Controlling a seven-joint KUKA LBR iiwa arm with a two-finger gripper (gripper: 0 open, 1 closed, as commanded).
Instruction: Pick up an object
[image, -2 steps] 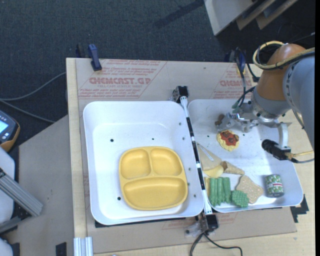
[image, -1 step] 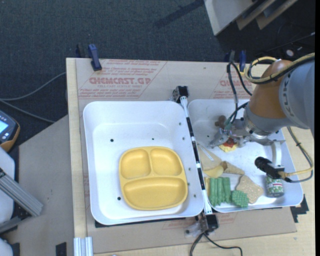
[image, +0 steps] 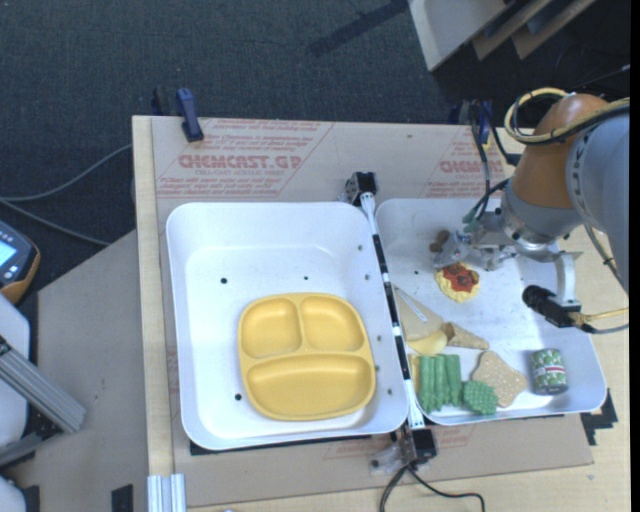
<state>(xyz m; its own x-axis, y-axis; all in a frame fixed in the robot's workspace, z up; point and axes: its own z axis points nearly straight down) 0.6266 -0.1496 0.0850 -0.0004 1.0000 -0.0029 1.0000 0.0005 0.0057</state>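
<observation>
Pizza toy (image: 459, 281) lies in your right bin (image: 500, 330), toward its far edge, just beside and below your hand (image: 480, 245); whether that hand is open, you cannot tell.

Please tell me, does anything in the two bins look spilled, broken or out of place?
Nothing stands out. The yellow tray lies flat in the left bin. In the right bin, toy foods sit loosely but unspilled: a small pizza, green beans, a cracker and a can. The gripper hangs above the pizza.
</observation>
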